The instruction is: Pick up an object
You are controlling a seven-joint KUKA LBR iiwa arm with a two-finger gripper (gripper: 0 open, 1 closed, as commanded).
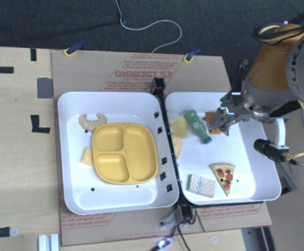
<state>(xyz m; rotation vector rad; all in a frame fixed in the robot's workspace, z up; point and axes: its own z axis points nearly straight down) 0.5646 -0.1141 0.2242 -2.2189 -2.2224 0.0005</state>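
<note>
My gripper [221,120] hung over the right bin [256,190], finger state unreadable. An orange piece [213,122] lay under it, a green bottle [197,125] just beside; pizza slice [224,177] and patterned packet [201,185] lay nearer.

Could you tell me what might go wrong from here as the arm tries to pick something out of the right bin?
The gripper sits over a small orange object right beside the green bottle, so closing could nudge the bottle or catch both. The orange object is small and partly hidden, so a grasp might slip off. The bottle also lies against a pale yellow item near the bin divider, so a push could jam things there.
</note>
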